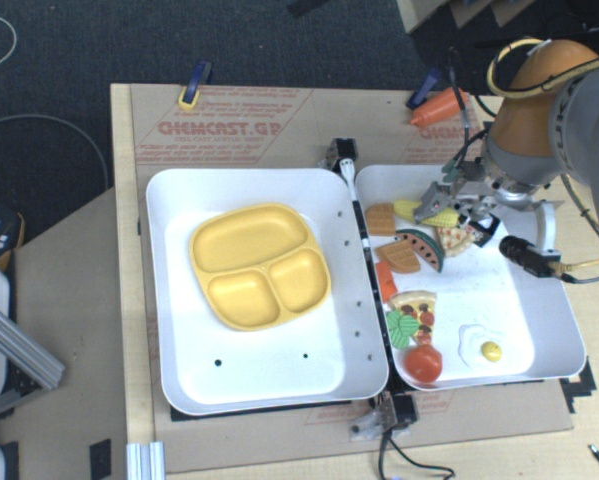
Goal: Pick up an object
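Here the jaws [457, 208] sit low in the right bin [549, 318], over the toy food at its far end, just beside the watermelon slice [426, 247]; whether they are parted or closed on anything cannot be told. Nearer than the slice lie a pizza slice [411, 315], tomato [423, 363] and fried egg [479, 347]. A yellow divided plate [259, 265] rests in the left bin [179, 368].

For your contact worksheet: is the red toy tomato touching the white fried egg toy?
Apart. The camera view shows bare white bin floor between the red toy tomato and the white fried egg toy.
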`<state>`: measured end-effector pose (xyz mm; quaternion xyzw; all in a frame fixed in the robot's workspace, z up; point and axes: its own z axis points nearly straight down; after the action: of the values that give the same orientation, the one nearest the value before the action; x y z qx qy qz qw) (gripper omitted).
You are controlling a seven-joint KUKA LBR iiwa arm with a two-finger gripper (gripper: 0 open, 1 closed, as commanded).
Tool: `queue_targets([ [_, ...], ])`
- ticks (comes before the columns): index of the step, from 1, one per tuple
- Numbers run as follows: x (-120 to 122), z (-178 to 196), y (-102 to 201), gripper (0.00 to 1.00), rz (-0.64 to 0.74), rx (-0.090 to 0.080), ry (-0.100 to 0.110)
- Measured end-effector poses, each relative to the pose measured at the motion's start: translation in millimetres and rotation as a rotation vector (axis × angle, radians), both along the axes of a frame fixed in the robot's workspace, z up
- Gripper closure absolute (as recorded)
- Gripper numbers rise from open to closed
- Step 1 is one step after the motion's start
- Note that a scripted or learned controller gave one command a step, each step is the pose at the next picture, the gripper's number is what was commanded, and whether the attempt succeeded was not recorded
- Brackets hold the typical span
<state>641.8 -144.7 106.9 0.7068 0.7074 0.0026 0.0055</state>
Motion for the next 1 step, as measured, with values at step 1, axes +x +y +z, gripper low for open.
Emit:
queue_targets([
  [1,0.1,9.8,-1.9,1.00,0.001,-0.005,-0.001],
])
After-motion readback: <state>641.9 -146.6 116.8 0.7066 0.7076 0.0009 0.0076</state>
